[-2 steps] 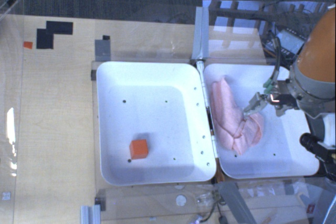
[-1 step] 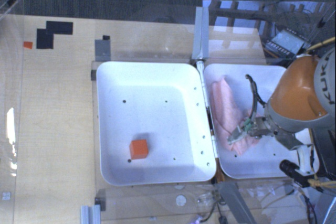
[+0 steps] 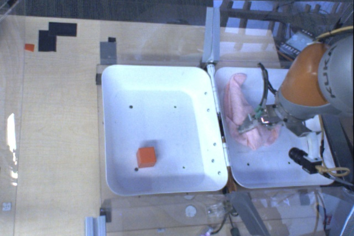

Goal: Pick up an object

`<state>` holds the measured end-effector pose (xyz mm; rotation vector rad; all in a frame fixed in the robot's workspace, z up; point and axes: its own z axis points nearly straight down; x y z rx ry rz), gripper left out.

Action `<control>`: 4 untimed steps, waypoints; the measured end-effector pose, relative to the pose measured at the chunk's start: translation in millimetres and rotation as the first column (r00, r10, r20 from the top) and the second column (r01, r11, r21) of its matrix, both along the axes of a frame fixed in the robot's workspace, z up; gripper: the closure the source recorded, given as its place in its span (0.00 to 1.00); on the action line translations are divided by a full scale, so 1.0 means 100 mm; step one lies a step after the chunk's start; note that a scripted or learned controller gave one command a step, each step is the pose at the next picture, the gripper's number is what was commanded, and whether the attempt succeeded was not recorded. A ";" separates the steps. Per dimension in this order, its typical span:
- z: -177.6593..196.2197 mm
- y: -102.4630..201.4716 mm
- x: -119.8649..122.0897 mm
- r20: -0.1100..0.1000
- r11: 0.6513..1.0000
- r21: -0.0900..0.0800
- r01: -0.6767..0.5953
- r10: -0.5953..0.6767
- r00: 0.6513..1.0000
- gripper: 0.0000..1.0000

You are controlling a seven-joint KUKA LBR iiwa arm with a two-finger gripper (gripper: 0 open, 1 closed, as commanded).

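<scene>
1. Reading the arm (image 3: 323,77) for lettering gives a few dark capitals on its grey shell beside the orange band (image 3: 303,77), cut off by the frame edge and too partial to make out as a word.
2. No other writing can be read; the bench (image 3: 55,135) carries black block-shaped marks (image 3: 55,35) and a small orange square (image 3: 29,47) near its far left corner.
3. A pink object (image 3: 239,105) lies in the right bin (image 3: 265,174). It looks soft and crumpled, long and lumpy, running from the bin's far side toward its middle, close to the wall shared with the left bin (image 3: 160,130).
4. The gripper (image 3: 264,118) sits low over the near end of the pink object, touching or almost touching it. Whether its fingers are spread or closed cannot be told, nor whether they grasp anything.
5. A small orange cube (image 3: 146,157) rests in the left bin, toward its near left corner, well apart from the gripper.
</scene>
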<state>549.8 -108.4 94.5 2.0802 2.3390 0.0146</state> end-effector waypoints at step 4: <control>-0.01 0.19 -0.47 0.012 0.999 -0.004 0.042 -0.042 0.999 0.00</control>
